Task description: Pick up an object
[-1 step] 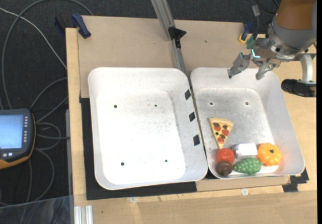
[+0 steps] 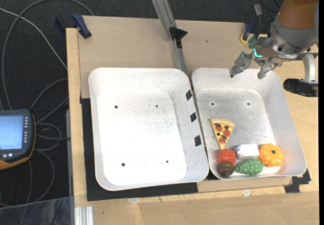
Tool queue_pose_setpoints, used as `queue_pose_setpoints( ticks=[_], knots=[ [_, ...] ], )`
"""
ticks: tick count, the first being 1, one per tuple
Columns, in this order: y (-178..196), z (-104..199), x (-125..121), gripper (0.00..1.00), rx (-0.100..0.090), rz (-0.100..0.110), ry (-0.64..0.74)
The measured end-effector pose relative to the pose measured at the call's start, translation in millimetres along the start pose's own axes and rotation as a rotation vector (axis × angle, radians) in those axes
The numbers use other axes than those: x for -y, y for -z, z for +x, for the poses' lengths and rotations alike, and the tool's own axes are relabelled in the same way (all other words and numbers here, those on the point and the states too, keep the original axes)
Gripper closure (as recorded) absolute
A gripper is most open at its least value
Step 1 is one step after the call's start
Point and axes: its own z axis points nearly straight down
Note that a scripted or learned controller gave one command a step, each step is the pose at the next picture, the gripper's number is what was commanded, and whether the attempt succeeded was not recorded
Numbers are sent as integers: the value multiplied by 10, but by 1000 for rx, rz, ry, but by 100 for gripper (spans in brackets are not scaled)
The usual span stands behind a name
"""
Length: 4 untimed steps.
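My gripper point(image 2: 249, 69) hangs over the far rim of the right bin point(image 2: 283, 102), fingers spread open with nothing between them. The objects lie well below it in the bin's near end: a pizza slice point(image 2: 222, 131), a red tomato point(image 2: 227, 156), a brown round piece point(image 2: 226, 169), a green bumpy vegetable point(image 2: 249, 167), a white block point(image 2: 248, 150) and an orange pumpkin point(image 2: 271, 154). They are bunched along the near wall, touching one another.
The left bin point(image 2: 101, 118) sits beside the right one, joined by black clips at the shared edge. A slanted metal rail point(image 2: 162, 6) rises behind the bins. A blue clamp point(image 2: 81, 26) grips the bench's far left corner. A handheld pendant point(image 2: 12, 135) lies off the bench at left.
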Motion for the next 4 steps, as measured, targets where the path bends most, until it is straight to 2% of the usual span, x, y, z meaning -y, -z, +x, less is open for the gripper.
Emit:
queue_pose_setpoints(
  ticks=[2, 3, 4],
  knots=[
    [-1200, 80, 88, 0, -1, 7, -1],
    [-1642, 88, 99, 0, 0, 6, -2],
    [-1495, 91, 75, 100, 0, -2, -1]
  ],
)
